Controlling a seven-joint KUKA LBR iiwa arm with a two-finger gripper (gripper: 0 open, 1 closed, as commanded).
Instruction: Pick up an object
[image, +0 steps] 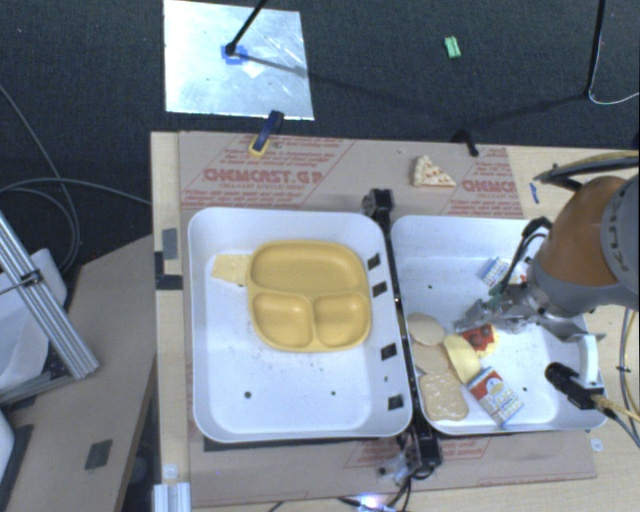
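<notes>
The right bin (440, 250) holds several small items: a round tan cookie (426, 329), a yellow piece (459, 354), a red piece (482, 338), a red-and-white packet (494, 394), a pale waffle-like piece (443, 396) and a small blue-white wrapper (493, 270). My gripper (484, 318) reaches down into this bin from the right, its tip just above the red and yellow pieces. The wrist hides how its tip meets them.
The left bin (215, 380) carries a yellow divided plate (305, 294) with a pale flat slab (230, 268) beside it. A toy pizza slice (432, 172) lies on the cardboard behind the bins. The arm's grey body (590, 250) overhangs the right bin's right side.
</notes>
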